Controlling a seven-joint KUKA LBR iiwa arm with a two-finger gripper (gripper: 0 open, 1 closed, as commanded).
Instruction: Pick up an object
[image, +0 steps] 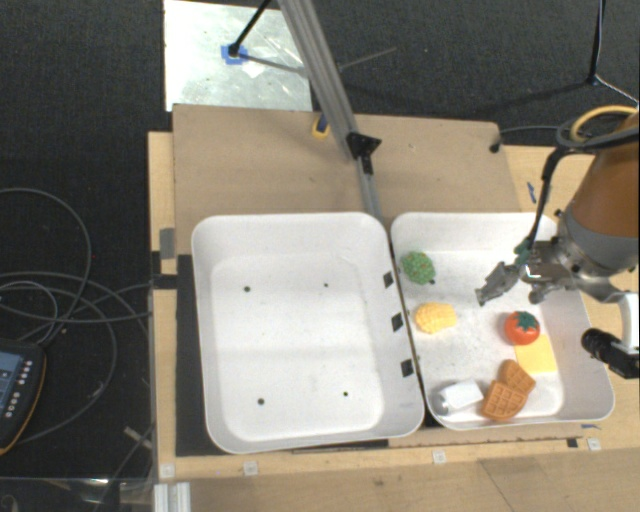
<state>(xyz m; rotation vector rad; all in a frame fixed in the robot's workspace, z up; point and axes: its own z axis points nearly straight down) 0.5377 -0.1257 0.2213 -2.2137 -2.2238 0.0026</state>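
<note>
Hovering over the right-hand shallow white bin (470, 232), my grey arm with the orange band (605, 195) reaches in from three o'clock, and the two-finger gripper (518, 283) hangs with its fingers spread apart, nothing between them. I read this as the approach, no grasp made yet.

Candidates, then. The small red round tomato-like toy (521, 327) sits just below the gripper, toward five o'clock of it, and looks like the nearest pick. It touches a flat pale-yellow block (539, 356) at its six o'clock side. To do this well, I'd want the fingers centred over the red toy and straddling it along the line that keeps clear of that yellow block, then come straight down; a round thing will squirt out if one finger lands first.

Over at nine o'clock from the gripper lie the bumpy yellow corn-like toy (435, 318) and, above it at eleven o'clock, the knobbly green broccoli-like toy (419, 267), both near the bin's left wall and well apart from each other. They stand freer, so either is a cleaner target if the tomato proves crowded.

Down at six o'clock in the bin, a brown waffle-patterned piece (507, 392) rests beside a small white-grey block (460, 396); those two touch, awkward to separate.

The left-hand white bin (300, 330) sits alongside, nothing of it obstructing my reach.
</note>
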